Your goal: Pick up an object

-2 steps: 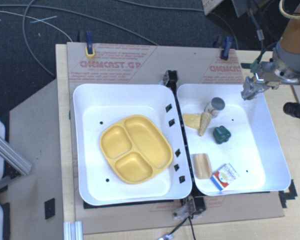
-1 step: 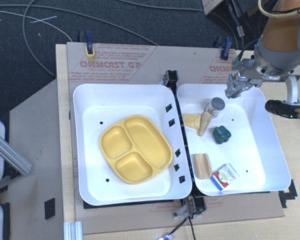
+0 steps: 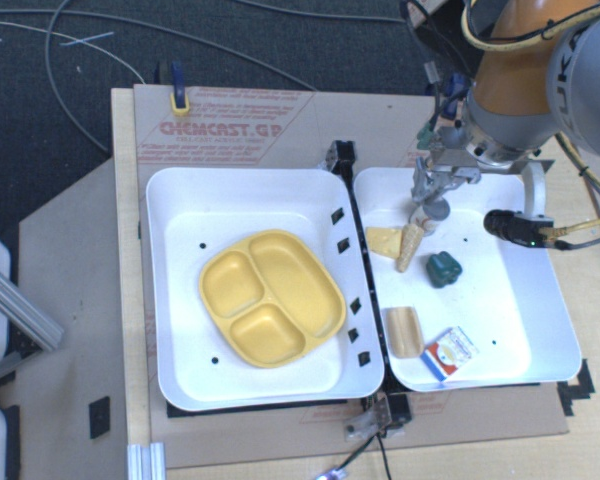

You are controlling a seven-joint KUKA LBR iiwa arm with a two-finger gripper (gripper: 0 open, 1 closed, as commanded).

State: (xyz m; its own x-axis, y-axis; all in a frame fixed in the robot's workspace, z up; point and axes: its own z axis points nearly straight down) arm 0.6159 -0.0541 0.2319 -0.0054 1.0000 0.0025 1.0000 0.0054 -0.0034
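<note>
My gripper point(image 3: 430, 208) hangs over the upper middle of the right bin point(image 3: 540, 308), its tips just above the top end of a tan cone-shaped object point(image 3: 409, 245). A pale yellow flat piece point(image 3: 382, 241) lies against the cone's left side. A dark green lump point(image 3: 443, 268) sits to the cone's lower right. Lower in the bin lie a tan block point(image 3: 403, 330) and a small red, white and blue packet point(image 3: 449, 353). Nothing shows between the fingers.
The left bin point(image 3: 170, 268) holds a yellow three-compartment plate point(image 3: 271, 296). A black divider with clips point(image 3: 352, 258) runs between the bins. A black cable fitting point(image 3: 517, 227) juts over the right bin's upper right. The arm's body looms above the right bin's far edge.
</note>
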